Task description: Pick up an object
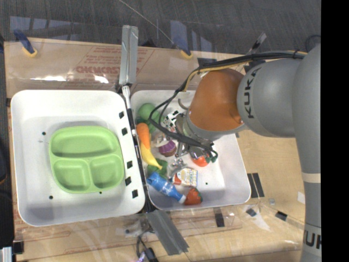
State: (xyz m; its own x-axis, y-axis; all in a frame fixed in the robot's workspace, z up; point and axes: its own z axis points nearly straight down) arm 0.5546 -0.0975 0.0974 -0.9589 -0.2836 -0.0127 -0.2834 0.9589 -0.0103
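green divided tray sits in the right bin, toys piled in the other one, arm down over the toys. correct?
Not quite. The camera view shows the green divided tray in the left bin, not the right. The rest holds: the toys, such as the carrot and blue bottle, are piled in the right bin, with the arm down over them.

We see a light wooden bench (272, 162) partly covered by a clear plastic sheet with red print (92, 64). Directly on it rest two shallow white plastic bins side by side, touching along their inner rims: the left bin (27, 108) and the right bin (237, 171), with small black tape marks (255, 184) just beside the right one
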